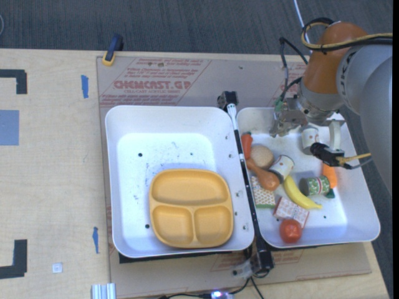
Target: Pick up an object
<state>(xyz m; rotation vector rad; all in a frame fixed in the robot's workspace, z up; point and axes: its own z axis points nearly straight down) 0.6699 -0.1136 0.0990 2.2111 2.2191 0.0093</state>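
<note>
While the arm (349, 67) reaches in from the right, its jaws (283, 124) hang over the far left corner of the right bin (361, 220), and from this angle it cannot be told whether they are spread or closed; nothing is seen between them. No object is raised yet, so the pick is judged to be at its approach stage.

The things to choose from all lie in the right bin. Closest to the jaws are a pale round piece (261, 155) and an orange carrot-like piece (247, 144) against the bin's left wall. Further toward the near side lie a brown pear-shaped piece (266, 177), a banana (300, 193), a small green can (317, 187) on its side and a red tomato (290, 231). They look like toy food, so probably light, stiff and smooth, apt to roll or slip out of a shallow pinch.

The pale round piece seems the likeliest target; it should be taken across its widest part, with the jaws coming straight down. Its neighbours crowd it, so one finger may nudge the carrot-like piece.

The left bin (118, 167) holds a yellow divided tray (190, 205).
</note>
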